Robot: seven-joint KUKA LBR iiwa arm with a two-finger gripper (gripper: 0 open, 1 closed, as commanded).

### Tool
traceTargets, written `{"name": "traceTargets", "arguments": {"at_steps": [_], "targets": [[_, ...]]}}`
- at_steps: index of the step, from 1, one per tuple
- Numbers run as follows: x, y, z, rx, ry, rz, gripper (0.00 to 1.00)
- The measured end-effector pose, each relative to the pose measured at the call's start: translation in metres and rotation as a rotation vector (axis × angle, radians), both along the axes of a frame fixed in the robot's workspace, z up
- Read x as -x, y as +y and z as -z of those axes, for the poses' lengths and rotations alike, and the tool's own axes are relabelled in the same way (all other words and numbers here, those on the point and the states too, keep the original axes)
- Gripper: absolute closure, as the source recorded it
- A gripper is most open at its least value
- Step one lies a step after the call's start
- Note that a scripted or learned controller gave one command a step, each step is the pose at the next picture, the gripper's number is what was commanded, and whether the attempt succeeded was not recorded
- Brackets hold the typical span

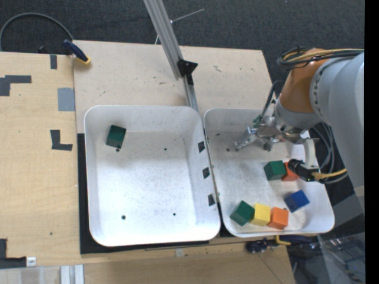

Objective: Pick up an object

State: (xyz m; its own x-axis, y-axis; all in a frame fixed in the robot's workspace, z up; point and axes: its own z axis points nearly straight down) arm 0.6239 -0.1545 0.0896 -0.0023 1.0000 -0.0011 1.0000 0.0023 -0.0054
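Plainly, the risk starts with choice of target: on the far left, the left bin (95, 176) holds a lone dark green cube (116, 136) near its upper left corner, well apart from everything else and far from the arm, so reaching for it would mean a long crossing over the shared rim between the bins. A slanted metal rail (169, 37) comes down from the top toward that rim and could foul a high sweep across. In the right bin (222, 158) the tool (251, 138) hangs over bare floor in the upper half, and it appears to have nothing in it; how wide it stands I cannot tell, since its metal parts are small, blurred and seen at a slant. Below it, along the lower wall, a green cube (241, 212), a yellow cube (262, 214) and an orange cube (279, 218) lie in a row, touching or nearly so; a descent there could land on a neighbour, push the row against the wall, or pinch two blocks and drop both. Further right, another green block (275, 170) sits just beside a red-orange piece (290, 171), which is partly hidden by cables and the wrist, so its shape is unclear. A blue cube (296, 200) lies alone near the right wall, where the wall could block one side of a grasp. The grey arm (337, 99) covers the bin's right corner, and its cables (323, 158) trail close to the blocks and could snag.
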Motion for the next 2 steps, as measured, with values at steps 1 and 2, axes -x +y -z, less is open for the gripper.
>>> {"name": "traceTargets", "arguments": {"at_steps": [1, 2], "targets": [[-0.001, 0.001, -0.012, -0.001, -0.003, -0.002, 1.00], [0.001, 0.001, -0.075, 0.000, -0.011, 0.001, 1.00]]}}
